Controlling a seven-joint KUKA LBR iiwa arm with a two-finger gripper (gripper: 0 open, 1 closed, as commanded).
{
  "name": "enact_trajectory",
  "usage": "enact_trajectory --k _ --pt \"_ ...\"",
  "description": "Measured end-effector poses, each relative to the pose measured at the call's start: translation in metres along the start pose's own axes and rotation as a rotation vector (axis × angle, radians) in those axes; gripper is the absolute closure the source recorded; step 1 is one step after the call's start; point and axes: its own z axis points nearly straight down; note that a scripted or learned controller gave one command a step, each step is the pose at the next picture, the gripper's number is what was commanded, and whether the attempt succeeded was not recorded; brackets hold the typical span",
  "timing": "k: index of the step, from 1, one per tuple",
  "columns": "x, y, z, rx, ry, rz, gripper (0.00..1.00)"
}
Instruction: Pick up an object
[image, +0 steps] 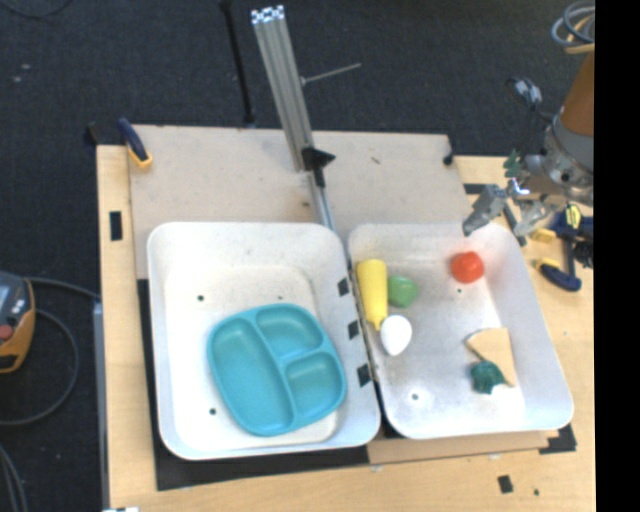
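A sectioned blue plastic plate (277, 368) lay in the left white bin (175, 270). The right white bin (545, 340) held a yellow cylinder (372, 290), green lump (403, 291), white egg (396, 334), red ball (466, 266), tan wedge (492, 350) and teal piece (486, 377). The gripper (495, 208) hung at upper right.

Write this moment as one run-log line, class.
gripper: over right bin rim, holding nothing | nearest: red ball | left bin: blue tray

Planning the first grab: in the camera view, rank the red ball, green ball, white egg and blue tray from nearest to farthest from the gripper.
From the gripper:
1. Red ball, right bin, upper part.
2. Green ball, beside the yellow cylinder.
3. White egg, below the cylinder.
4. Blue tray, left bin.
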Motion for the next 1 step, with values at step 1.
enact_trajectory --k 1 --pt "0.0003 0.0018 -0.0071 -0.011 -0.003 -0.003 0.0"
